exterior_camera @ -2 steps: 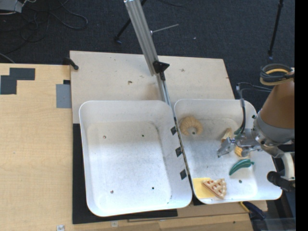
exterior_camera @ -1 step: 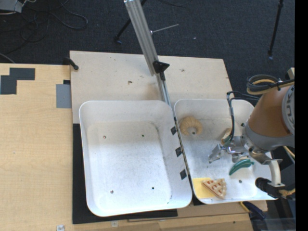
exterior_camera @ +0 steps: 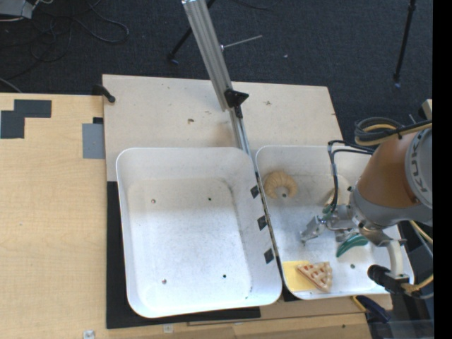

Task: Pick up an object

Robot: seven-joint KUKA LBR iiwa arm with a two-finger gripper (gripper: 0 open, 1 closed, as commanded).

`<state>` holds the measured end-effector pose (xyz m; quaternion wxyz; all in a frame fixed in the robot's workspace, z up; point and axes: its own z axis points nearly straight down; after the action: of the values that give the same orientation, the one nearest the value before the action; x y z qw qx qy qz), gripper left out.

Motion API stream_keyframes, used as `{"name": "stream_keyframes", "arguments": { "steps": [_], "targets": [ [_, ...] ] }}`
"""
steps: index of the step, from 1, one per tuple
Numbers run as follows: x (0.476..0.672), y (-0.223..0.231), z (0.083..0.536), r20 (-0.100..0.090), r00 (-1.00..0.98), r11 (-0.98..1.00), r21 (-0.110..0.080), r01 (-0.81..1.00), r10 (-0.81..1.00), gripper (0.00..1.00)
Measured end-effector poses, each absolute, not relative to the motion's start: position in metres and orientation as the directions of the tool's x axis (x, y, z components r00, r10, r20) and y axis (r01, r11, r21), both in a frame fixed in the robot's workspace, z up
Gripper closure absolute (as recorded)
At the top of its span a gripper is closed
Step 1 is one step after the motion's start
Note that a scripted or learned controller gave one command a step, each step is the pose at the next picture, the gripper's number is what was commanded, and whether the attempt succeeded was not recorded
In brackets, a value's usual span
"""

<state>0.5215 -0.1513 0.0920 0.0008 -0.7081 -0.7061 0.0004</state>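
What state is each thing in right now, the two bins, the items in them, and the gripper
Left bin: sits level on the bench, beside the right bin.
Right bin: holds the items.
Round tan piece: lying loose near the bin's far end.
Waffle wedge: lying flat at the near edge, untouched.
Green object: lying under the arm, partly hidden.
Gripper: low over the right bin's floor, holding nothing visible.

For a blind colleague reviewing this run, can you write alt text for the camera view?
The grey and orange arm reaches from the right into the right bin, its gripper low over the floor. A tan ridged object lies near the back, a waffle-like wedge at the front; the left bin sits alongside.
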Motion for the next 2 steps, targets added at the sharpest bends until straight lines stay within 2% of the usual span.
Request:
{"name": "stream_keyframes", "arguments": {
  "steps": [1,2],
  "targets": [
    [0.521,-0.152,0.103,0.002,0.008,-0.008,-0.002,1.0,1.0,1.0],
    [0.52,-0.157,0.145,0.0,0.007,-0.007,0.001,1.0,1.0,1.0]
  ]
}}
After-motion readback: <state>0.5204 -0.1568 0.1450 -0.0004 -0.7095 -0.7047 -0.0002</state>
